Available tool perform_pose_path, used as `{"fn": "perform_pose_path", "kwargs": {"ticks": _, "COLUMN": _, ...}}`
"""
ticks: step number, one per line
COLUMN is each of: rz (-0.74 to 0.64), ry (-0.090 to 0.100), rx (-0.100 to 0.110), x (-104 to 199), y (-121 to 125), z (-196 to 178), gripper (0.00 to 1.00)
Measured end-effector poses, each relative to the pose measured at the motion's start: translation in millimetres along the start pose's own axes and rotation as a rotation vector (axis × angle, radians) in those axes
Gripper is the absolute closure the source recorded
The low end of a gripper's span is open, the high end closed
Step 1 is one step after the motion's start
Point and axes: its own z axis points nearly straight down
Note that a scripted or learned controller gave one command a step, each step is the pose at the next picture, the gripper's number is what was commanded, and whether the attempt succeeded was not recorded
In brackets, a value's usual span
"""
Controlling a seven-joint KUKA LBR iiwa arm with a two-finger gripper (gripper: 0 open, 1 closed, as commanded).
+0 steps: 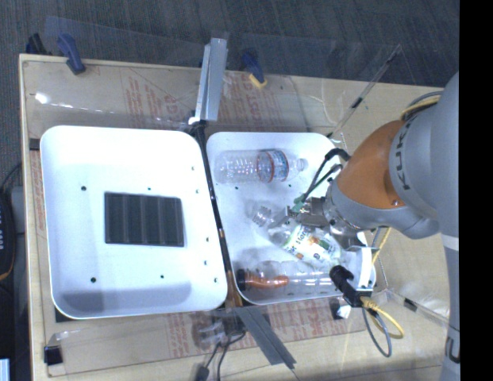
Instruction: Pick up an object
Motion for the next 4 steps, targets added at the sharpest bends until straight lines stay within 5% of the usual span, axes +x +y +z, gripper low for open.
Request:
{"fn": "perform_pose_path", "kwargs": {"ticks": 1, "rz": -0.173, "ry": 0.006, "rx": 0.041, "x": -2.9, "y": 20.2, "z": 32.1, "gripper": 0.00}}
{"fn": "perform_pose_path", "kwargs": {"ticks": 3, "rz": -0.085, "ry": 0.007, "rx": 0.056, "x": 18.1, "y": 18.2, "z": 23.1, "gripper": 0.00}}
{"fn": "perform_pose_path", "kwargs": {"ticks": 4, "rz": -0.292, "ry": 0.012, "rx": 0.048, "x": -8.4, "y": 33.1, "z": 34.5, "gripper": 0.00}}
